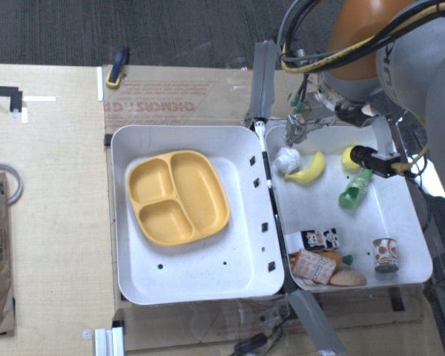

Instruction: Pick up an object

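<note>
Bins sit side by side on the counter (pixel 52 221). The left bin (pixel 137 273) holds a yellow divided plate (pixel 178 196), lying flat near its middle. The right bin (pixel 408 221) holds a white crumpled ball (pixel 286 159) touching a banana (pixel 308 169) at the far left corner, a yellow lemon-like object (pixel 349 156) and a green bottle (pixel 354 189) to their right, a small can (pixel 386 254) upright near the right wall, and along the near edge a black-and-white carton (pixel 320 239), a red packet (pixel 314 267) and a tan bread-like piece (pixel 347 278). The arm (pixel 371 35) reaches in from the right; its hand (pixel 297 130) hangs over the bin's far left corner, just above the white ball. Whether the hand is apart or together I cannot tell.
</note>
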You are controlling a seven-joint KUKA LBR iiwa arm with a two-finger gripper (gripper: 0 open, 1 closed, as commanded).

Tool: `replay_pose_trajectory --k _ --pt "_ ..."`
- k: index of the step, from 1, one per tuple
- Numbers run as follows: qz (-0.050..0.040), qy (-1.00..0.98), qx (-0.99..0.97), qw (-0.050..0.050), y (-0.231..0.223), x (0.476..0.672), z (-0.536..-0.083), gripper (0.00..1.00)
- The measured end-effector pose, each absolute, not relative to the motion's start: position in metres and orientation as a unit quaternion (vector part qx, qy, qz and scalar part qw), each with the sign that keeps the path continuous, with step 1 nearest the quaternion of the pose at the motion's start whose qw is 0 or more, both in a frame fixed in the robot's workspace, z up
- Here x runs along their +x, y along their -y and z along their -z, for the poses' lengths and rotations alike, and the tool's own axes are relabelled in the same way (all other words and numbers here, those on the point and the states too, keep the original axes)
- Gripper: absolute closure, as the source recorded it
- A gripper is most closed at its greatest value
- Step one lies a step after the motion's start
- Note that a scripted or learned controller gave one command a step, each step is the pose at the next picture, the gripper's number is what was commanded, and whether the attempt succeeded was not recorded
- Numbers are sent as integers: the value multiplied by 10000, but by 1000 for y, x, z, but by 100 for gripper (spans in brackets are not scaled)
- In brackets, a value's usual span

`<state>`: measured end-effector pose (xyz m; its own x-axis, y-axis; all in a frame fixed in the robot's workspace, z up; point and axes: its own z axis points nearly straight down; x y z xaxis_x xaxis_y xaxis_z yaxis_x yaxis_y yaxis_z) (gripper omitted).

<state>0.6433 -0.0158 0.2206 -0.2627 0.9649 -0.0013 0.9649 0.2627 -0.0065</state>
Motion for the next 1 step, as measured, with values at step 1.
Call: replay_pose_trajectory --k 1 --pt "-24 8264 -5631 5 -31 660 -309 100"
